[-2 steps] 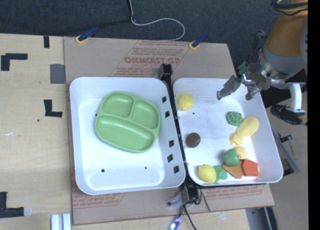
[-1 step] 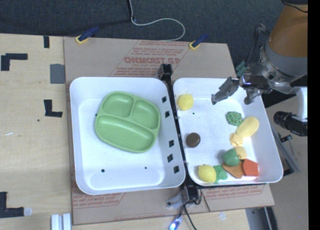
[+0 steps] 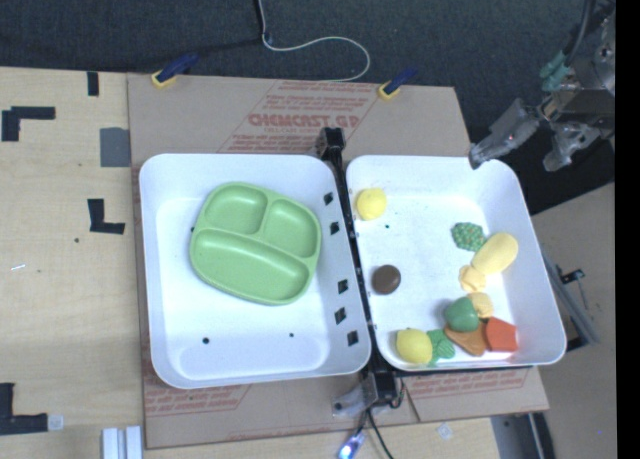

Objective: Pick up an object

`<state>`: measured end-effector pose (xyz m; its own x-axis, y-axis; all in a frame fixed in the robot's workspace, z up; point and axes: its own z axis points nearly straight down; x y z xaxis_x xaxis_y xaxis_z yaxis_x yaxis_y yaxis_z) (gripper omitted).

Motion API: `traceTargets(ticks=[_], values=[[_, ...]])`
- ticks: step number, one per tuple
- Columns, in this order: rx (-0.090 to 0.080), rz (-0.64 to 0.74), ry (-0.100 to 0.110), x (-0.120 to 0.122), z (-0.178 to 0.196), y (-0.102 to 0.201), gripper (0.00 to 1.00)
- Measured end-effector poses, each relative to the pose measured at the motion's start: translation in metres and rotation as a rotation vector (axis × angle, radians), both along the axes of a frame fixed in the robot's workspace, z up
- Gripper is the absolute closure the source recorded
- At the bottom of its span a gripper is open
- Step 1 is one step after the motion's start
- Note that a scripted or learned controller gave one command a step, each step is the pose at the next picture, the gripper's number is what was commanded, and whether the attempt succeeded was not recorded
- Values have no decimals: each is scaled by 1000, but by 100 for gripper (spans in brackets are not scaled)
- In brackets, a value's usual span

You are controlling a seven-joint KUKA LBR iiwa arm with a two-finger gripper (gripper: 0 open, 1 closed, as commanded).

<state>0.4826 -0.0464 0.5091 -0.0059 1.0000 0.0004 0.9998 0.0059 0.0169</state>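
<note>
Cut off at the frame's right side: most of the arm (image 3: 590, 57), its wrist a blur of grey and teal parts beyond the far right corner of the right bin (image 3: 528, 209). Claw (image 3: 515, 158) above that same far right corner rim, released, two fingers spread apart, nothing between them.

Hard to separate: the pile of toy food in the near right corner of the right bin, pieces overlapping. Green round piece (image 3: 462, 314) lying over an orange piece (image 3: 468, 341); red block (image 3: 502, 336) touching both, against the right wall. Small green scrap (image 3: 441, 346) wedged between the orange piece and a lemon (image 3: 414, 346) at the near wall; true shape of the scrap not readable. Small pale yellow lump (image 3: 479, 303) just above the green round piece, kind unclear.

Clear of the pile, all inside the right bin:
- one long yellow piece (image 3: 494, 253) and one knobbly green piece (image 3: 466, 236), touching, near the right wall
- one brown ball (image 3: 386, 278) near the left wall, midway
- one yellow ball (image 3: 370, 203) near the far left corner

Ten pieces counted, none lifted.

Left of the right bin, edges touching: one left bin (image 3: 160, 277), holding one green plate (image 3: 256, 242) with three compartments.

Beyond the right bin's far side: two clips, one (image 3: 398, 82) near, one (image 3: 175, 69) farther left, and one white cable (image 3: 305, 44).
</note>
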Motion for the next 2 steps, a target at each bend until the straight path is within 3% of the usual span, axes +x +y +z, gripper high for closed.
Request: traceTargets(ticks=[1, 2], values=[[-3, -4, 17, 2, 1, -2, 100], [0, 7, 24, 1, -55, 110, 100]])
